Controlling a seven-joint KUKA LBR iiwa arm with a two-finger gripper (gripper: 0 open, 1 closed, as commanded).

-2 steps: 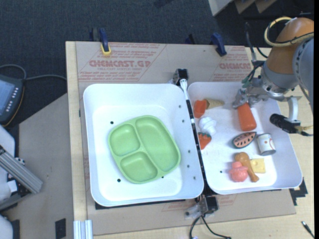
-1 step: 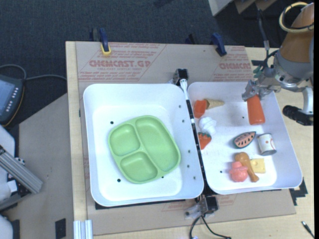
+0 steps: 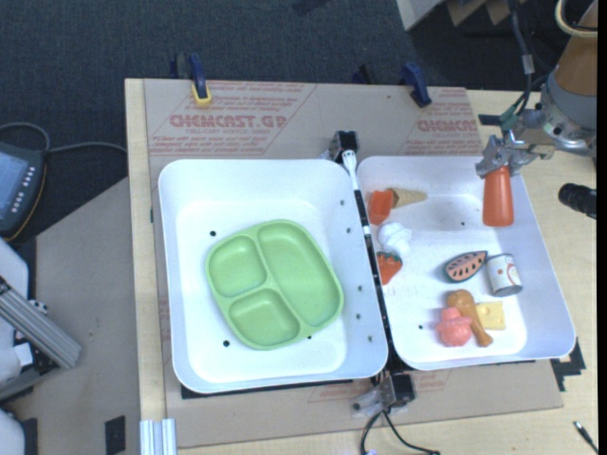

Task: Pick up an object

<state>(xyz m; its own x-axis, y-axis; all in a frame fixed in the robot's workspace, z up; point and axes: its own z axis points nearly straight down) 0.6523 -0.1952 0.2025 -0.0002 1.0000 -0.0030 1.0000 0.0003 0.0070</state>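
The tool [image 3: 500, 159] grips the top of an orange bottle [image 3: 498, 200], hanging upright over the right bin [image 3: 550, 282]; next comes a steady lift clear.

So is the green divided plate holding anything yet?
No. The green plate lies in the left bin with all three compartments bare.

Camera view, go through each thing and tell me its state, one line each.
Green divided plate: flat in left bin.
Orange bottle: in right bin, under the gripper.
Small can: on its side.
Watermelon slice: lying flat.
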